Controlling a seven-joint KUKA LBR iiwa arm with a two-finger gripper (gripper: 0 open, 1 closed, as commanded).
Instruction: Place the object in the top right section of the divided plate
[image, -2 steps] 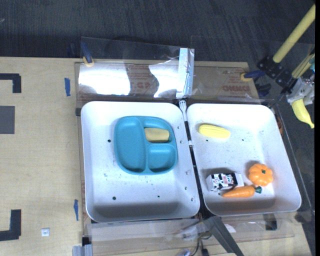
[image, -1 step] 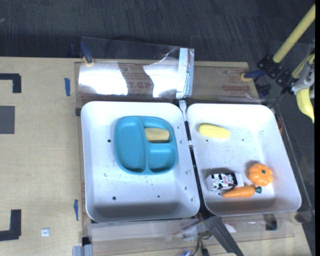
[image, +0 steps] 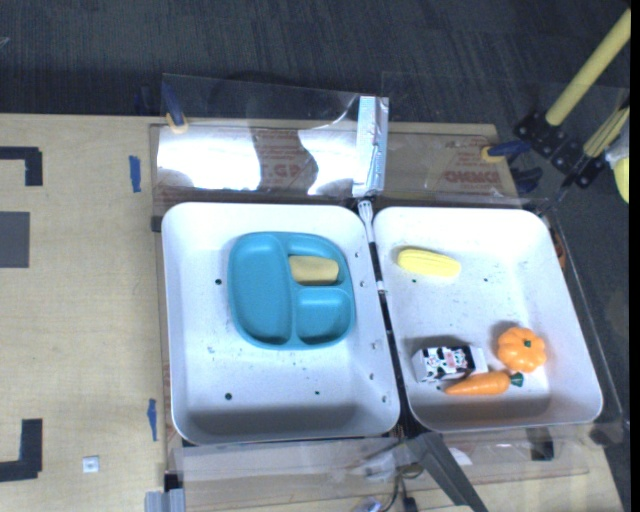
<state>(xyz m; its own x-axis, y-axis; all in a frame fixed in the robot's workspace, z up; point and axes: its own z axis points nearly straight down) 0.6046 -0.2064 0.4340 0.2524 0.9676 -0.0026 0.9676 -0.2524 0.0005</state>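
Yellow food piece (image: 314, 269) lies in top-right section of blue divided plate (image: 290, 288), left bin (image: 190, 340). Right bin (image: 570, 300): corn cob (image: 429, 263), pumpkin (image: 521, 348), carrot (image: 480, 384), cow-print carton (image: 443, 361); no legible writing. Pincer state: can't tell.

yellow corn (image: 429, 263), orange pumpkin (image: 521, 348), carrot (image: 480, 384), cow-print carton (image: 443, 362), right bin (image: 560, 300)
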